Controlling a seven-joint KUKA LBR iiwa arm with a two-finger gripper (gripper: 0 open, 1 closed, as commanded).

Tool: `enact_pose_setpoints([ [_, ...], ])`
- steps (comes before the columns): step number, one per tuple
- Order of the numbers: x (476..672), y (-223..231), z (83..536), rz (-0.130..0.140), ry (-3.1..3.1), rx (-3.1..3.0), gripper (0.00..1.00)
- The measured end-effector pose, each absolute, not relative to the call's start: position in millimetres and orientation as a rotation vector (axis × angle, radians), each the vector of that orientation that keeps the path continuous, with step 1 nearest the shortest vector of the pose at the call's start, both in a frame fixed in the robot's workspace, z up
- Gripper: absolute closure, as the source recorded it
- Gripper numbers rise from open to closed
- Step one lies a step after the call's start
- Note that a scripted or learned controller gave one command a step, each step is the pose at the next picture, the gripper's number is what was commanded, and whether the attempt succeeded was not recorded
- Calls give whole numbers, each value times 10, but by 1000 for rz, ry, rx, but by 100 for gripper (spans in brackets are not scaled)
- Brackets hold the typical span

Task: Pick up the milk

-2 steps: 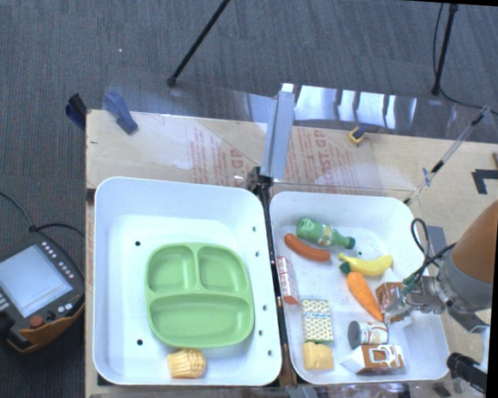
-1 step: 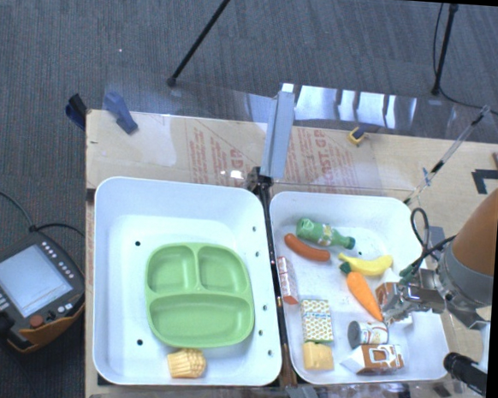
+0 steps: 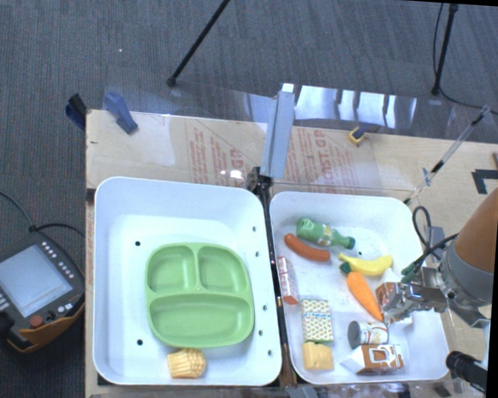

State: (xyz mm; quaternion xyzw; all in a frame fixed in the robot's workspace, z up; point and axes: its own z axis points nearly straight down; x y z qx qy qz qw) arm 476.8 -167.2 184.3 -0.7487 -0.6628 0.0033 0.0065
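Observation:
The milk (image 3: 375, 357) is a small white and orange carton lying on its side in the right bin's front right corner. Just behind it stands a small grey can (image 3: 365, 333). My gripper (image 3: 401, 305) hangs low over the right side of the right bin, a little behind and to the right of the carton and apart from it. A small brown item (image 3: 386, 294) sits right against the gripper's left side, next to the carrot (image 3: 363, 295).
The right bin (image 3: 377, 206) also holds a green bottle (image 3: 323, 234), a sausage (image 3: 307, 249), a banana (image 3: 366, 264), a brown bar (image 3: 287, 280), a cracker box (image 3: 316, 319) and a cheese wedge (image 3: 317, 356). In the left bin (image 3: 118, 226) lie a green divided plate (image 3: 199, 295) and corn (image 3: 186, 363).

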Motion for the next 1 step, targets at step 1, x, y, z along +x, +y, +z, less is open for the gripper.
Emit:
enact_pose_setpoints([
  [1,4771,-1667,1899,16,-2068,-2338,100],
])
